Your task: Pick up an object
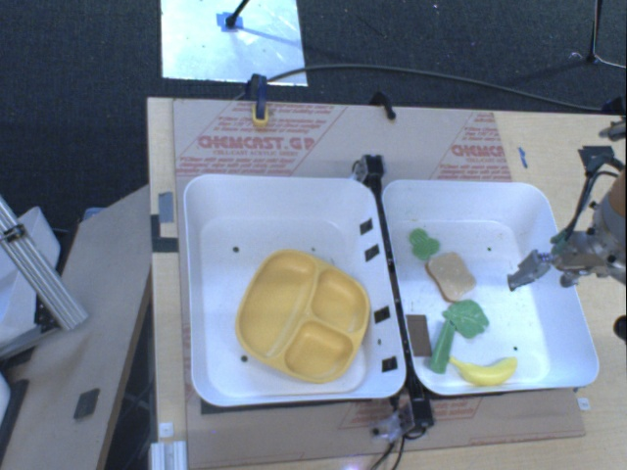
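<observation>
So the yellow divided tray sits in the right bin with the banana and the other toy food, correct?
Not quite. The camera view shows the yellow divided tray in the left bin. The banana and the other toy food do lie in the right bin.

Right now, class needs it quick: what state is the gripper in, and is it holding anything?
Gripper: over the right bin, near its right side; nothing seen in it; open or shut cannot be told.
</observation>
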`<state>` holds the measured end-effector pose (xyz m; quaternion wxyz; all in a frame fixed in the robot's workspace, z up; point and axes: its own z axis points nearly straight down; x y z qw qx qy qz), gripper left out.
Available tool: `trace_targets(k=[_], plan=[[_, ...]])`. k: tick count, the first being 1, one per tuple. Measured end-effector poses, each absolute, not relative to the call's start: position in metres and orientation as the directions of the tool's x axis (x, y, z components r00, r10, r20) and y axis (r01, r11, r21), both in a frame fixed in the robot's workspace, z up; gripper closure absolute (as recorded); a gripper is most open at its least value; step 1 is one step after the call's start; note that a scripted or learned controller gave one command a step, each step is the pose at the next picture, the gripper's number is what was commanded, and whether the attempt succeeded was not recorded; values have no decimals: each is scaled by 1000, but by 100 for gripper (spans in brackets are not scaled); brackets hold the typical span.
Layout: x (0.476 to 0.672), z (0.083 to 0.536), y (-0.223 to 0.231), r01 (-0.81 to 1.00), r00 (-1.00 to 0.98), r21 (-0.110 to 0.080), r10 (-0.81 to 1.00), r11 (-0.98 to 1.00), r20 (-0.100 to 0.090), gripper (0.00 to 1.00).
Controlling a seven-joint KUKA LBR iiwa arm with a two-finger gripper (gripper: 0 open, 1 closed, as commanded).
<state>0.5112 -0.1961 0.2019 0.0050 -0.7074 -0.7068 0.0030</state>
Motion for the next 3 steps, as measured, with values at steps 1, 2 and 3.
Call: trace_targets(k=[1, 2, 3], plan=[[514, 209, -196, 1000, -3, 1, 1000, 3, -1, 0], [516, 164, -188, 1000, -2, -1, 1000, 2, 1, 0], [515, 102, -184, 1000, -2, -3, 1000, 2, 1, 0]])
